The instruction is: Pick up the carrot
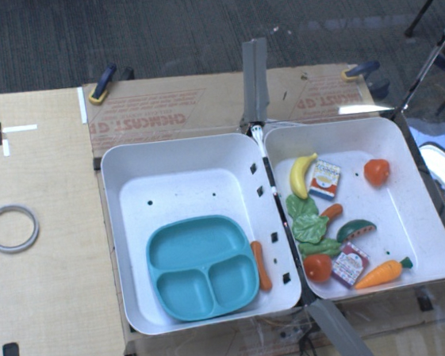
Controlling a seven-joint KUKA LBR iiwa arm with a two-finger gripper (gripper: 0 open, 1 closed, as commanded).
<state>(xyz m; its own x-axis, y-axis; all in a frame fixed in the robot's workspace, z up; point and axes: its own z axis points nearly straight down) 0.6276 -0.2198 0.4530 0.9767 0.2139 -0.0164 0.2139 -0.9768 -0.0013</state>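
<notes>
The tapered orange plastic carrot with a green stub (379, 273) lies flat in the right-hand shallow white bin (416, 191), close to its near wall and pointing roughly along it. Its thick end touches a small red-and-white packet (349, 266), so a grasp is probably easier across the free, narrower half. A round red tomato (318, 266) sits just beyond the packet, and a dark green watermelon slice (356, 230) lies near, above the carrot. The left white bin (124, 224) holds a teal divided plastic tray (202, 267) with a slim orange stick (260, 266) beside it, which could be mistaken for the target.
</notes>
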